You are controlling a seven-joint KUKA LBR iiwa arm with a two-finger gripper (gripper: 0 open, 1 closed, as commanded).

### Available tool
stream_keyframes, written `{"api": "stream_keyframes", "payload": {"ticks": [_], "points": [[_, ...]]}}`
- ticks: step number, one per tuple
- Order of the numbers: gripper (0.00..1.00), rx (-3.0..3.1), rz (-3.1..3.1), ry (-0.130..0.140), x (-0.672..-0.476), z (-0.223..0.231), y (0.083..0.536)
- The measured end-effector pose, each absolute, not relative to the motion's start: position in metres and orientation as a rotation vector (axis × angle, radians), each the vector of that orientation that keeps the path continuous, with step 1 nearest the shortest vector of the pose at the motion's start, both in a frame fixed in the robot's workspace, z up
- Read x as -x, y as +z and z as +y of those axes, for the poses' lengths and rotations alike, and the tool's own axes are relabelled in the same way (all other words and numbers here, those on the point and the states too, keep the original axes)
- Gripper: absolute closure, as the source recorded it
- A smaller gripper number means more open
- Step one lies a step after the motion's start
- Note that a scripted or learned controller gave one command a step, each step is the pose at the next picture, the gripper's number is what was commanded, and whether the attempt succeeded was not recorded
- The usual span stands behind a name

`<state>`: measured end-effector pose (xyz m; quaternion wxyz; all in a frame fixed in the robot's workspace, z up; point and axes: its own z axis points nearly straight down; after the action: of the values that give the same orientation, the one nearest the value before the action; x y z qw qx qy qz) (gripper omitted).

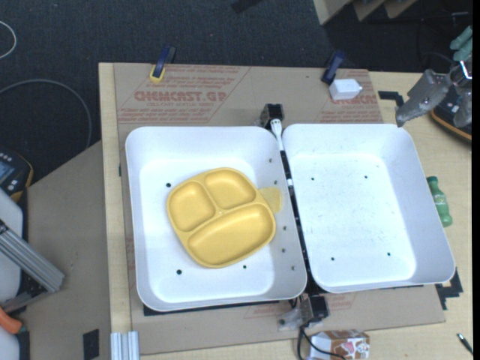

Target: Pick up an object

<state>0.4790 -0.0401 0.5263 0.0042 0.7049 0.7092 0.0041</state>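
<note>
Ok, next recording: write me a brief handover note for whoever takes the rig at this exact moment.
Gripper: off the bins, at the bench's far right corner; nothing visibly between its fingers, open or shut unclear.
Yellow divided plate: lying in the left bin, near its middle, with a smaller yellow piece at its right edge.
Right bin: no pickable object seen.
Done: nothing lifted.
Left: reach over to the left bin, grasp the plate, raise it.
</note>
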Motion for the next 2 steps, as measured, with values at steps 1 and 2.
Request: {"api": "stream_keyframes", "payload": {"ticks": [1, 2], "points": [[1.00, -2.215, 2.219, 0.005, -0.480, -0.042, 0.532], [1.00, -2.230, 2.225, -0.013, -0.479, -0.043, 0.418]]}}
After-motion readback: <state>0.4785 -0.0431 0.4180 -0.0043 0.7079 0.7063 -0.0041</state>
